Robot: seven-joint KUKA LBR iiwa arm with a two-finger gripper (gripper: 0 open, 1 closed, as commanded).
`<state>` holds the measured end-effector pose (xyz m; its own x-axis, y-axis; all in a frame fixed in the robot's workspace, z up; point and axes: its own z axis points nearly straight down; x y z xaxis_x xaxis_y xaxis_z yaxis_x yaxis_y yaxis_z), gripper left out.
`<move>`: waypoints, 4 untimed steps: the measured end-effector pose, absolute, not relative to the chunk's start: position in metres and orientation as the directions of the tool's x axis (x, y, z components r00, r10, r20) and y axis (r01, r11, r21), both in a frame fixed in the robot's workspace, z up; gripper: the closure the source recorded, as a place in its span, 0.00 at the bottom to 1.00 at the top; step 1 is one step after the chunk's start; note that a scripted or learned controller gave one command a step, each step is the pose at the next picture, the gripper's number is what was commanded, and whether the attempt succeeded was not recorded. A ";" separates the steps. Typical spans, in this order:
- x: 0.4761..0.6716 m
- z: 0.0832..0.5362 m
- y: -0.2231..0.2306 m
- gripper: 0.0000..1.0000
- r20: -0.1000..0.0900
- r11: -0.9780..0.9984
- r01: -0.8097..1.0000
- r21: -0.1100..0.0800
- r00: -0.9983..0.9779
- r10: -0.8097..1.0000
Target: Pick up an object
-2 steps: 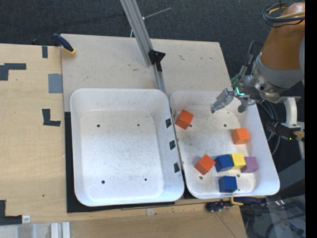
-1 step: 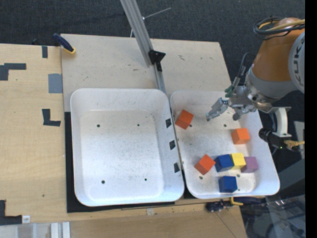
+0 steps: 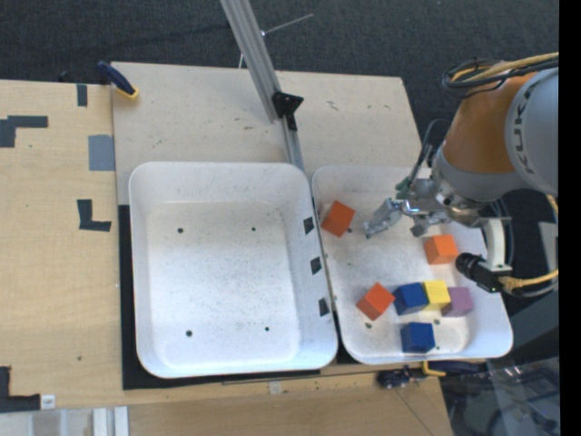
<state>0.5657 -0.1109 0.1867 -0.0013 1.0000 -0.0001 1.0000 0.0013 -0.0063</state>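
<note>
Arm (image 3: 495, 134) in from right, wrist bent, gripper (image 3: 381, 221) pointing left.

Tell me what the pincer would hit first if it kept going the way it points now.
Probably the orange block: the pincer points left toward it in the right bin. Height is unclear from above, so it might pass over.

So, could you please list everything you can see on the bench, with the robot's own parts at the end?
White bins: 2, side by side; left bin, right bin.
Orange blocks: 3, in the right bin; upper left, by the right rim, lower middle.
Blue blocks: 2, right bin, lower part; and.
Yellow block: 1, right bin, right of the upper blue block.
Purple block: 1, right bin, beside the yellow block.
Metal rail: 1, grey, slanting from the top toward the bins.
Blue and yellow tool: 1, bench's upper left corner.
Arm: grey and orange, reaching from the right.
Gripper: over the right bin, between two orange blocks.
</note>
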 end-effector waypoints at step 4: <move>0.572 0.251 -0.099 1.00 0.000 0.003 1.000 0.005 -0.003 1.000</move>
<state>0.5724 -0.0993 0.2505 -0.0026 1.0000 -0.0003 1.0000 0.0026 0.0052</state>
